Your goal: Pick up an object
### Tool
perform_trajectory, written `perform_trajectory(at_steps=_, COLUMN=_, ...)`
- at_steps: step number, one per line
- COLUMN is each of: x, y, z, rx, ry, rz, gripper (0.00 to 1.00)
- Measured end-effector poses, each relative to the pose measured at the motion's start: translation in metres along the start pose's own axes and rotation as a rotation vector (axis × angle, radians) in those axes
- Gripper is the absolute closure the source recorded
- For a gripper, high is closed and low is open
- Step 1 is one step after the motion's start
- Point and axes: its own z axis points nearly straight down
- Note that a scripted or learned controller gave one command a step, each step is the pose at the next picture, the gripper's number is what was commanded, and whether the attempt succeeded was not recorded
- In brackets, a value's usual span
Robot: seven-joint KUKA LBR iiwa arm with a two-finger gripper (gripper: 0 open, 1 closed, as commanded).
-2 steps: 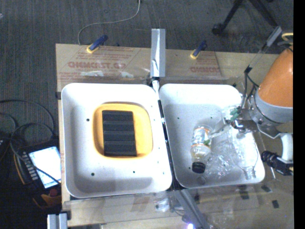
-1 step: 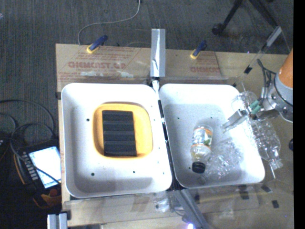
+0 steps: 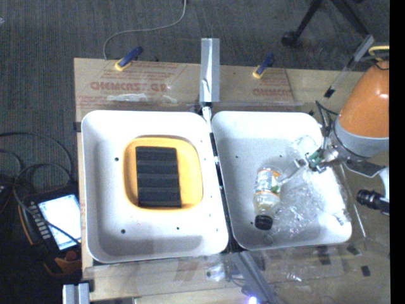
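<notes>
Bins sit side by side on your desk [image 3: 95, 75], and your arm [image 3: 367, 109] comes in from the right, its orange band hanging over the right edge of the right bin [image 3: 247, 132]. You will find the gripper [image 3: 314, 162] low over that bin's right half, just below the grey wrist, beside a crumpled sheet of clear plastic wrap [image 3: 300, 198]. Whether the fingers are spread or closed you cannot tell from this slant, since the wrist covers most of them and the wrap glints around the tip; no object can be seen caught there. Look left of the gripper and you have a clear plastic bottle [image 3: 267, 192] lying on its side near the middle of the right bin, its dark cap pointing toward the near wall and its pale label facing up. The wrap touches or overlaps the bottle's right side and spreads toward the bin's near right corner. In the left bin [image 3: 101, 138] you see a yellow tray [image 3: 130, 170] lying flat near the centre, with a black ribbed block [image 3: 158, 176] resting inside it. Behind the bins, two blue and yellow clamps [image 3: 128, 58] grip the back edge of the desk, and a metal post [image 3: 209, 75] stands between them in line with the gap between the bins. A tablet-like screen [image 3: 58, 214] lies on the floor at your far left.
</notes>
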Motion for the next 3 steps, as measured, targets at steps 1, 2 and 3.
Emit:
perform_trajectory(at_steps=1, x=0.011, y=0.009, z=0.071, rx=-0.005, ry=-0.002, rz=-0.194, gripper=0.00)
perform_trajectory(at_steps=2, x=-0.024, y=-0.007, z=0.092, rx=-0.032, ry=-0.015, rz=-0.049, gripper=0.00)
perform_trajectory(at_steps=3, x=-0.024, y=-0.007, z=0.083, rx=-0.034, ry=-0.017, rz=-0.049, gripper=1.00)
